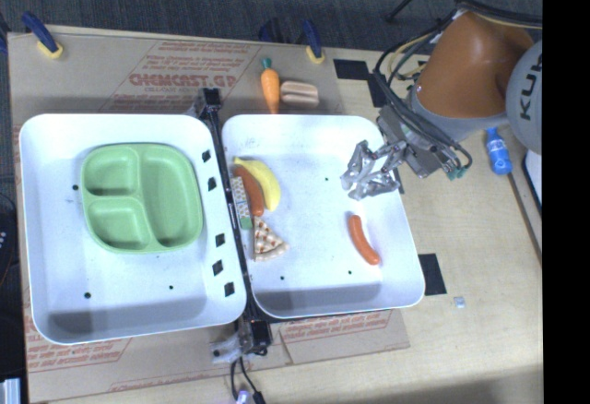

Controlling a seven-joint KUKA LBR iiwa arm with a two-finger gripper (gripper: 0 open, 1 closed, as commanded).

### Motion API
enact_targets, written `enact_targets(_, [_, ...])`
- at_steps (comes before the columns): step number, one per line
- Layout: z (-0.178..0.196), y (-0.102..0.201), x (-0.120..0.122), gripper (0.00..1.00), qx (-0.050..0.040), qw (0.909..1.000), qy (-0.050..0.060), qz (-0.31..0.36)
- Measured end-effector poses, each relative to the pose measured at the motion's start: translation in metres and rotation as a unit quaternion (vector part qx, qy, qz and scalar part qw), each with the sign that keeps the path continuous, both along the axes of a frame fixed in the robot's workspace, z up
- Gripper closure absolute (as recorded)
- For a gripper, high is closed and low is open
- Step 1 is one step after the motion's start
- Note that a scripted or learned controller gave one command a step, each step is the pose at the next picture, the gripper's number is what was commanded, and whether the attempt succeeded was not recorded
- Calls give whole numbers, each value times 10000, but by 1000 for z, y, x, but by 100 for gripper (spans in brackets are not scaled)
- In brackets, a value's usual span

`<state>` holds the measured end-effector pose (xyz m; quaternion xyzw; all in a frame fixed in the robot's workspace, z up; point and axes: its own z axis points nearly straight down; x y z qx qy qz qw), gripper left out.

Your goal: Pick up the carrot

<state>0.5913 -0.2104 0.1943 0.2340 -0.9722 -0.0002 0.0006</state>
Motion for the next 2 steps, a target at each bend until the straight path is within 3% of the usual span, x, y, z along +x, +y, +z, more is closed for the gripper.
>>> enact_targets(1, [88, 0, -28, 100, -6, 9956, -17, 938])
enact_targets(2, [15, 35, -67, 100, 8, 9525, 5, 3044])
